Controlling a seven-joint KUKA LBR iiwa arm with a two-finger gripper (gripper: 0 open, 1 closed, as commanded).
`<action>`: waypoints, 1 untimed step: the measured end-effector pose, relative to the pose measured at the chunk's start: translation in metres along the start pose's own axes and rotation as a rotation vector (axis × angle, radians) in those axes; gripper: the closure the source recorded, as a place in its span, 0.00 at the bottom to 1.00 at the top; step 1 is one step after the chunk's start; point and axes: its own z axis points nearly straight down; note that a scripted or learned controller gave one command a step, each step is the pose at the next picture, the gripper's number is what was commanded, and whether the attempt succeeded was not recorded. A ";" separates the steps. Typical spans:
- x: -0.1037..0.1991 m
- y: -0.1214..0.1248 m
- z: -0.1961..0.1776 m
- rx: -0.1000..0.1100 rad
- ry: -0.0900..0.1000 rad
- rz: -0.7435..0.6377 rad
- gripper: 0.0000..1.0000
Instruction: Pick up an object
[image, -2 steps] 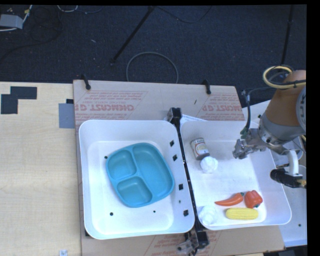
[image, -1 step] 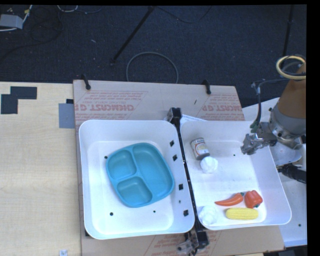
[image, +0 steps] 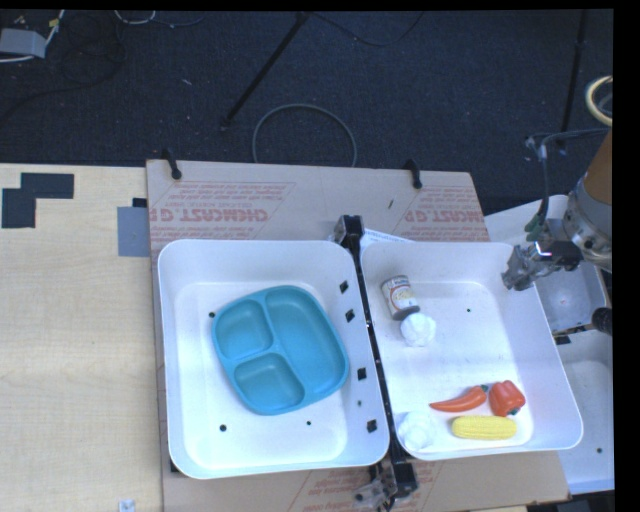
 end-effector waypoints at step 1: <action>0.057 0.015 -0.001 0.005 0.002 -0.003 1.00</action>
